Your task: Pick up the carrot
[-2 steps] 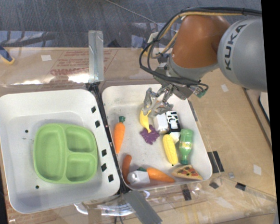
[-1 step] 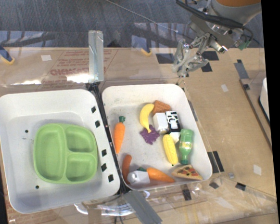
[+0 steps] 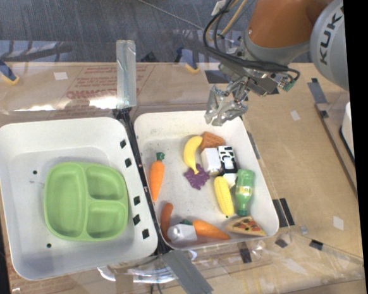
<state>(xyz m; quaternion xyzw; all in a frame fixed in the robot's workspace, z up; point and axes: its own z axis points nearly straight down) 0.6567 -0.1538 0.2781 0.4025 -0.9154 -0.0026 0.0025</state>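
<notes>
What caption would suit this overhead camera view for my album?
Grey robot arm's gripper hovers above the right white bin's far edge; an orange toy carrot lies inside.

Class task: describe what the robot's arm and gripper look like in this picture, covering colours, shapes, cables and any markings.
The arm is smooth and rounded, grey with a broad orange band and dark KUKA lettering on the grey shell. Black cables loop beside the wrist. The gripper is small, metallic silver-grey, mounted below a dark plate.

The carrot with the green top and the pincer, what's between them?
In the camera view, bare white bin floor lies between the carrot and the pincer; the banana sits just below that line.
</notes>
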